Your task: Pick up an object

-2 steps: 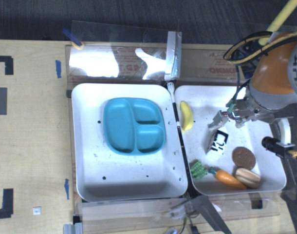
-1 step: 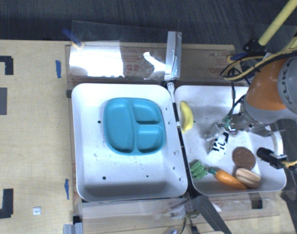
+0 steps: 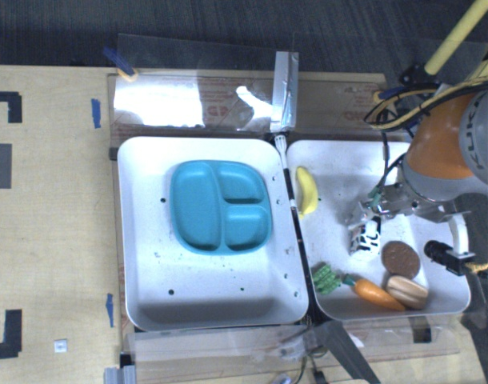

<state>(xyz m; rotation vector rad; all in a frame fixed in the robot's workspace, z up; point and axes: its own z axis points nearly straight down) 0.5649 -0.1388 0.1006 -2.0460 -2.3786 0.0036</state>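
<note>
Your claw [image 3: 370, 224] hangs over the right bin [image 3: 340, 160]; I cannot tell its spread. A brown disc [image 3: 400, 258] lies just beside it, a carrot [image 3: 372, 292] beyond. Centre on one, then descend.

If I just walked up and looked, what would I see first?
Probably the big blue divided plate lying in the middle of the left bin. Next, the grey and orange robot arm reaching from the right over the right bin, where a yellow banana lies by the left wall and a carrot lies along the near edge.
</note>
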